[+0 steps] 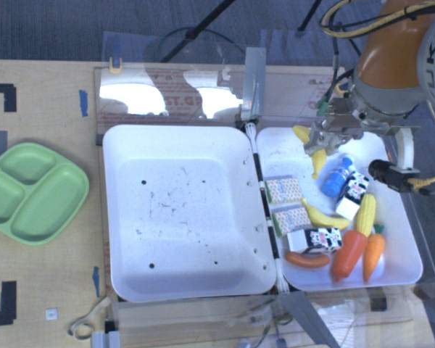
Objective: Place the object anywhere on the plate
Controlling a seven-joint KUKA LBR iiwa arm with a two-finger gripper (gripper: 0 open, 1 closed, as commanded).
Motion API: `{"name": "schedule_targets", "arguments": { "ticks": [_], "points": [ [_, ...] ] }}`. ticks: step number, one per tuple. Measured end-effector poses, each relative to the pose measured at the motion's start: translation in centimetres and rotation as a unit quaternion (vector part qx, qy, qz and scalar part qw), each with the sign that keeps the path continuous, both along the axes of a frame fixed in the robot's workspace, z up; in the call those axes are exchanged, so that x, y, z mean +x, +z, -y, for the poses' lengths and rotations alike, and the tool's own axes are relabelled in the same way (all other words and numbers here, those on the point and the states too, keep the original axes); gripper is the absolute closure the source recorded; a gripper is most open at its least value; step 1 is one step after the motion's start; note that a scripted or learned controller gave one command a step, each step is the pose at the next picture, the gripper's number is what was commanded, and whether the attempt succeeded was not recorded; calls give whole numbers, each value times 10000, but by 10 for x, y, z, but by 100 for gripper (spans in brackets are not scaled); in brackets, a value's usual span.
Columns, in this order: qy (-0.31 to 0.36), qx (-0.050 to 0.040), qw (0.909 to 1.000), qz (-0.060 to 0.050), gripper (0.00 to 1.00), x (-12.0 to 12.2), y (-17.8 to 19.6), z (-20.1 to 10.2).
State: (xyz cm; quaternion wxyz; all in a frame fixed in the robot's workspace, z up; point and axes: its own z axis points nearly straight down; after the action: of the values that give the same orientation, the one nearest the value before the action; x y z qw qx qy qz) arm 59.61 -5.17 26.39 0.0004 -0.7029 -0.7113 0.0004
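Two bins (181, 143); end effector (326, 142) over banana (313, 151), grip state unclear.

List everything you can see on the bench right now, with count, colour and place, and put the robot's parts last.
divided plate: 1, green, on the bench left of both bins
left bin: 1, white, centre of view
right bin: 1, white, right of view, holding the toys
bananas: 2, yellow, one mid-bin, one at the top under the gripper
bottle: 1, blue, upper middle of the right bin
corn cob: 1, yellow, right side
carrot: 1, orange, lower right
pepper: 1, red, beside the carrot
sausage: 1, red, bottom edge
patterned packets: 2, pale, along the bin's left wall
arm: 1, grey and orange, top right
gripper: 1, grey, over the upper banana
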Motion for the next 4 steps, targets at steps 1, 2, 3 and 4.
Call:
{"name": "schedule_targets", "arguments": {
  "ticks": [1,2,3,4],
  "points": [
    [791,2,9969,6,100,-3,-29,65],
    [1451,6,9894,8,100,-1,-79,32],
    [1562,1,9877,22,100,42,-79,-32],
    [2409,1,9706,15,100,-23,-79,19]
  ]
}}
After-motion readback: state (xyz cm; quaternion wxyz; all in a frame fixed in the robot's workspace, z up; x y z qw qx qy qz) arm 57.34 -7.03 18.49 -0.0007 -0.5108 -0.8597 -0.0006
